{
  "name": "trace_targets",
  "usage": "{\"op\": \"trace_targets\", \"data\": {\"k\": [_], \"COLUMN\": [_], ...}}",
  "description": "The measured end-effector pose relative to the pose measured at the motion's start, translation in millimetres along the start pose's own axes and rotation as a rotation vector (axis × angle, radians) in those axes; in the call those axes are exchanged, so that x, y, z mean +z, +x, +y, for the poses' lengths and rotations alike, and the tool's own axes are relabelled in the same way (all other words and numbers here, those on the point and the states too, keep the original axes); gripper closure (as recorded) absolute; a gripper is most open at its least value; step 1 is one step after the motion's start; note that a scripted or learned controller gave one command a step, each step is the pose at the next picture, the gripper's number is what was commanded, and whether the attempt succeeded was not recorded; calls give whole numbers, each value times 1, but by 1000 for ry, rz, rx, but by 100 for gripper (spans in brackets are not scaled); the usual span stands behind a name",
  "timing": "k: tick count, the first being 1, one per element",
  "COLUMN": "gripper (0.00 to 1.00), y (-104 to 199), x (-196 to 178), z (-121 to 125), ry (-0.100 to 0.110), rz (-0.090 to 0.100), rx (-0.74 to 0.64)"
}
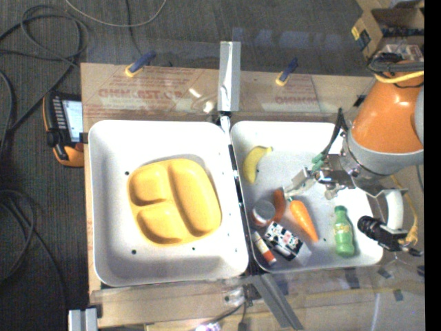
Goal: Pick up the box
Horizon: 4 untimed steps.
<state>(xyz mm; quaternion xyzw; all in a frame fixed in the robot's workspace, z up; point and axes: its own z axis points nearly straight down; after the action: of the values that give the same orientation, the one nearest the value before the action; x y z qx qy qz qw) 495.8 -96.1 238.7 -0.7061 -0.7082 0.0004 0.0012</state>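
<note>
Approach to the box
The gripper (303, 180), its hold impossible to tell, hovered above the carrot (303, 219); next it needed to reach the box (283, 238).

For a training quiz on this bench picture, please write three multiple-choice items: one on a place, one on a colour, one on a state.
1. Where does the box lie?
A. left bin
B. right bin, near its front edge
C. on the floor

2. What colour is the bottle?
A. green
B. blue
C. white

3. How does the divided tray stand?
A. stacked on the banana
B. held by the gripper
C. flat in the left bin

Key: B, the box is below the carrot in the right bin; A, its body is green; C, the yellow tray lies flat there.
</note>
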Motion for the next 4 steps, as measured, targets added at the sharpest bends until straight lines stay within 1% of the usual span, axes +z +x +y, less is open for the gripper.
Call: {"op": "trace_targets", "data": {"k": [1,2,3,4], "gripper": [0,0,0,0], "y": [-21,-4,-19,30], "x": [-14,132,147,56], "z": [-11,41,26,-12], "ry": [-2,3,-16,2], "rz": [-1,-1,3,-2], "rx": [180,346,406,526]}}
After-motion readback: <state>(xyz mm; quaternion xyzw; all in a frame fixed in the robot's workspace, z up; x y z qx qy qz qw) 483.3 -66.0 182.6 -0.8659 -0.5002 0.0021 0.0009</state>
